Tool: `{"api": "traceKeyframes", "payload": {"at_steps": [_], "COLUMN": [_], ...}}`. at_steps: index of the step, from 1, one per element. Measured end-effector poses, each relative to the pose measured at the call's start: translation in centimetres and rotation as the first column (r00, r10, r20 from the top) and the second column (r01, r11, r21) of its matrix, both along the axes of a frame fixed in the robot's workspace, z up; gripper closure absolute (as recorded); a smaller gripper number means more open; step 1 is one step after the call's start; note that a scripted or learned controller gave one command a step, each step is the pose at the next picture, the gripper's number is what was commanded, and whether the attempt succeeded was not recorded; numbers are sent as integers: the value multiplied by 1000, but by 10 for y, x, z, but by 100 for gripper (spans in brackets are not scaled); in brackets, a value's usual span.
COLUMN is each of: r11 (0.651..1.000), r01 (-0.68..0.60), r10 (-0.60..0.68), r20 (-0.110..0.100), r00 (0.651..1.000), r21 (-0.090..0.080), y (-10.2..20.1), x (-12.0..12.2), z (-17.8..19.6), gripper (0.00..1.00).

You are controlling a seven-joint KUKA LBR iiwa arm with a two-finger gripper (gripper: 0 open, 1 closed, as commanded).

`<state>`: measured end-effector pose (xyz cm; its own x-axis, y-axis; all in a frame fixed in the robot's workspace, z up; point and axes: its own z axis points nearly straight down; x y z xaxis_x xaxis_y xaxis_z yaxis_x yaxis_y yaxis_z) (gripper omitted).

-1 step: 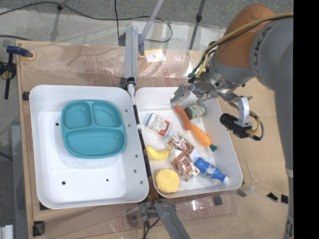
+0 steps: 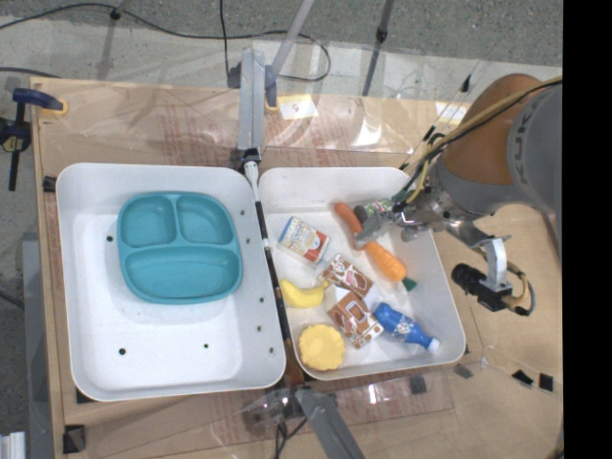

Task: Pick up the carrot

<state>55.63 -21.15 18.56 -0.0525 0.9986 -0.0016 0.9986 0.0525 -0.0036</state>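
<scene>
Here, the grey arm (image 2: 497, 151) with its orange band is reaching in from the right over the right bin (image 2: 287, 185), and its tool (image 2: 371, 226) is hovering low over the far right part of that bin. Whether the tool is released or clenched cannot be told from this slant, because its tip is blurring into the things beneath it.

The carrot (image 2: 388, 262) is lying in the right bin near the right wall, slanting, with its green end pointing toward the near right corner. It is sitting just beside the tool tip, on the near side of it. Another orange piece (image 2: 347, 218) is lying just on the far-left side of the tool.

Elsewhere in the right bin, a small carton (image 2: 304, 239) is resting toward the left, a banana (image 2: 304, 295) is lying below it, two brown snack packs (image 2: 350, 299) are sitting in the middle, a blue bottle (image 2: 404, 326) is lying near the front right, and a yellow round item (image 2: 321, 347) is resting at the front.

In the left bin (image 2: 86, 352), a teal divided plate (image 2: 179, 246) is sitting flat. Both bins are resting side by side on the worktop (image 2: 143, 122).
</scene>
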Motion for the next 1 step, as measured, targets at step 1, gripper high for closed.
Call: {"api": "traceKeyframes", "payload": {"at_steps": [1], "r11": [999], "r01": [40], "r10": [-40], "r20": [4], "r00": [999], "r21": [0], "y": [-33], "x": [25], "z": [-98], "gripper": [0]}}
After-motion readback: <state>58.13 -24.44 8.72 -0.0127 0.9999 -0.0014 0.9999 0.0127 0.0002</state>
